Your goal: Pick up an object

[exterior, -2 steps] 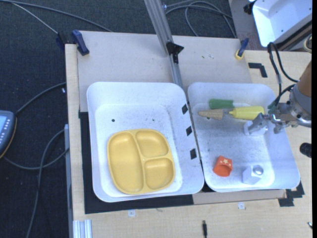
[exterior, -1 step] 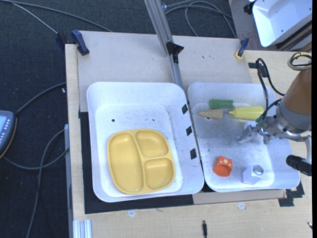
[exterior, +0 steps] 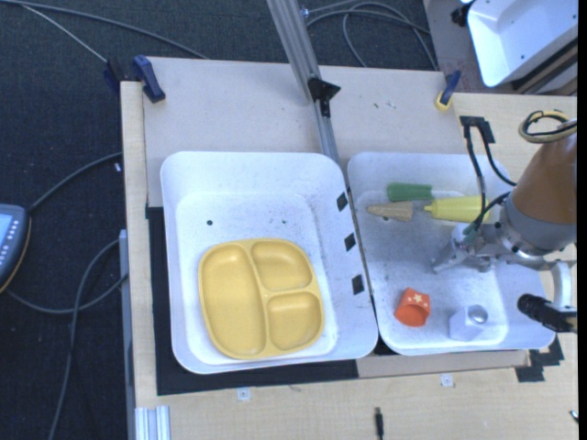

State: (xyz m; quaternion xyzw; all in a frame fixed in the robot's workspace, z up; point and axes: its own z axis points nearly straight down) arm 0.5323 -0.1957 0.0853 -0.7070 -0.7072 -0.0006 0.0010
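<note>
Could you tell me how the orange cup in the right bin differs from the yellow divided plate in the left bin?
The orange cup is small and lies tipped on its side; the yellow divided plate is much larger and lies flat. The cup is orange with a pale mark, the plate plain yellow with three compartments. The cup shares its bin with other items; the plate lies alone in its bin. Both rest untouched on white bin floors.

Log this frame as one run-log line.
arm: over right bin | gripper: low at bin floor, nothing seen held | nearest: yellow-green brush | orange cup: untouched | left bin: yellow tray
</note>
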